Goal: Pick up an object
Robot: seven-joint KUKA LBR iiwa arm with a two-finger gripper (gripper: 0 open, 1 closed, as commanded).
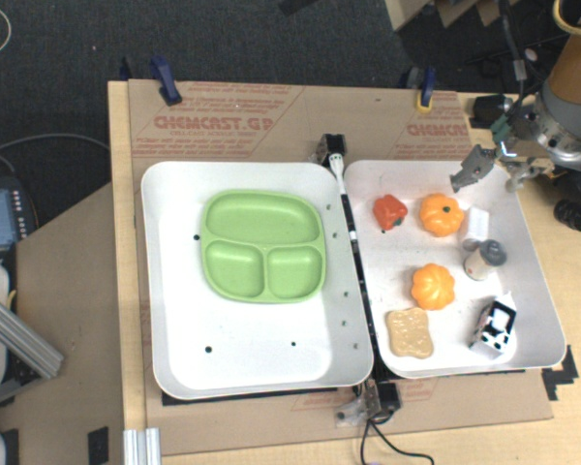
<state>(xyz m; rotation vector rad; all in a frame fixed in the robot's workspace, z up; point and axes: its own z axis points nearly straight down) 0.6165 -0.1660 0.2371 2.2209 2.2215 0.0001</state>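
Arm in from three o'clock, gripper (484, 163) poised over the right bin's (537, 289) far edge, nothing between its fingers.

How wide the tool stands, I cannot tell from this angle. Below it at six o'clock sits an orange pumpkin (441, 214), with a red pepper (389, 211) at its nine o'clock. A second pumpkin (433, 286) lies nearer, a cracker (409, 332) at its seven o'clock, a black-and-white cow toy (494, 327) at its four. The left bin (165, 289) carries a green divided plate (263, 246).

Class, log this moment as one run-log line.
pincer: above right bin's back edge | holding: nothing | nearest: orange pumpkin
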